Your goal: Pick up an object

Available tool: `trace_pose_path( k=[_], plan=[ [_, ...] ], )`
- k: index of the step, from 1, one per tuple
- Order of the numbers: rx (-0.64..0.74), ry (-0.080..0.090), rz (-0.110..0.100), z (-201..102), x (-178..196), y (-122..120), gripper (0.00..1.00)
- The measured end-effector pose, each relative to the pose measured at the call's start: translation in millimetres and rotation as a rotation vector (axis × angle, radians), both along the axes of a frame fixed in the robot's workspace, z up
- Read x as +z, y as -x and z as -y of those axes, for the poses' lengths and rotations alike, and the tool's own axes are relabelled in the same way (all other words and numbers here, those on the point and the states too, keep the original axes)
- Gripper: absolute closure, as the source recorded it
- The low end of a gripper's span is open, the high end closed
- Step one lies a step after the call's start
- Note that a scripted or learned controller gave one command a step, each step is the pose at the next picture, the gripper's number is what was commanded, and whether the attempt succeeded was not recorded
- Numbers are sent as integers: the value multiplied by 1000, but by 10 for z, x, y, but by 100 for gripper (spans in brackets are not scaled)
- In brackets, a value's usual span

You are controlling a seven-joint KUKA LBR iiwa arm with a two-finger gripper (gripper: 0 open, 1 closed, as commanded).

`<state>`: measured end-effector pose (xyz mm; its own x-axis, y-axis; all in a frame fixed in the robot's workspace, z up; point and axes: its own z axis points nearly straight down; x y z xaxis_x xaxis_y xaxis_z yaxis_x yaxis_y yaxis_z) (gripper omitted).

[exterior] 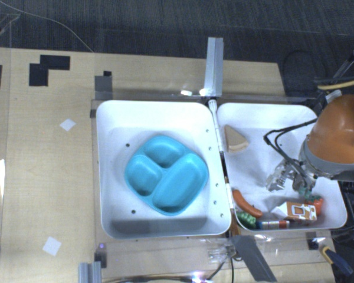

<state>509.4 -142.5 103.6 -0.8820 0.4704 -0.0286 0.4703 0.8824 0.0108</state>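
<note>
Hovering over the right bin (248, 114), the gripper (289, 180) hangs with its fingers apart and nothing between them. Just below it, by that bin's near wall, lies a small orange carton (300, 211), with a marker (274, 223) and a sausage (246, 202) beside it. A tan wedge (236, 139) rests farther up. The left bin (112, 128) holds a blue divided tray (166, 174).
</note>
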Motion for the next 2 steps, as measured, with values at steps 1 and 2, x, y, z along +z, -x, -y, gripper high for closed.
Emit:
trace_pose_path(
  k=[1,2],
  plan=[
    [-150,-6,-13,-276,-133,-923,100],
    [-150,-6,-16,-272,-144,-912,0]
  ],
)
